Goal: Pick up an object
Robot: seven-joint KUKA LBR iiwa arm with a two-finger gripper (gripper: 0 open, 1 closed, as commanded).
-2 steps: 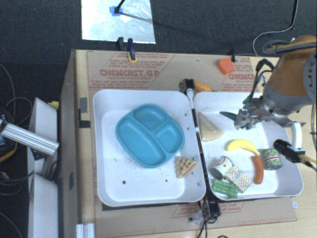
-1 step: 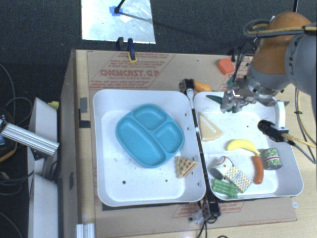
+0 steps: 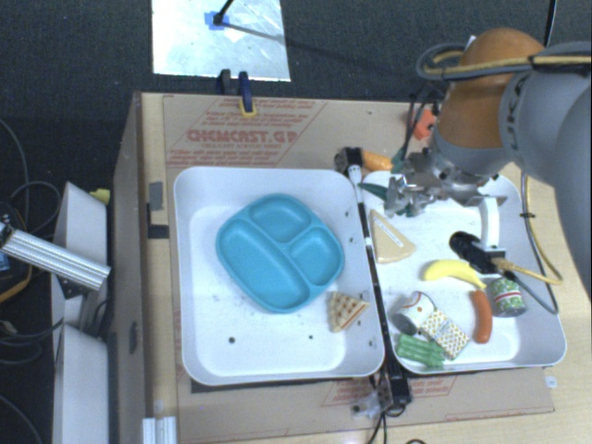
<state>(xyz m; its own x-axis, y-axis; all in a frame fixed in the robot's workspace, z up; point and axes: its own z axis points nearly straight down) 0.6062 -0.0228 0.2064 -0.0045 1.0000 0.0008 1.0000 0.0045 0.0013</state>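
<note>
While the jaws [image 3: 404,199], state I cannot tell, hang over the right bin [image 3: 546,340], I note a yellow banana [image 3: 453,272] beside a red sausage [image 3: 480,316].

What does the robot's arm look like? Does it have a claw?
The arm is fat, round and grey, with a shiny orange band above its wrist. Dark cables loop near the top of the orange part. At the end sits a small claw of grey metal.
</note>
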